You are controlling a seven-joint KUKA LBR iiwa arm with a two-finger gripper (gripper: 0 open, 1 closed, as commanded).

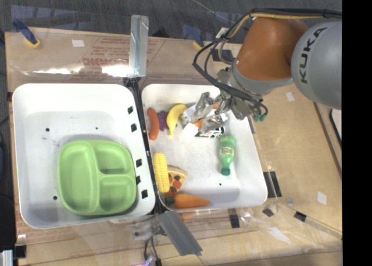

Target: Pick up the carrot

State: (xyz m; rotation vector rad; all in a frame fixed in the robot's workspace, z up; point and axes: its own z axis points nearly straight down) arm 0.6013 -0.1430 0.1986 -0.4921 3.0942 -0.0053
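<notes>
The carrot is orange and lies on its side against the front wall of the right bin, its tip pointing right. My gripper hangs low over the back middle of that bin, under the orange wrist band, well away from the carrot. A small orange bit shows right at the gripper; I cannot tell what it is or whether it is held.
In the right bin are a yellow banana, an orange-and-purple piece by the left wall, a corn cob, a pizza slice and a green bottle. The left bin holds a green divided plate.
</notes>
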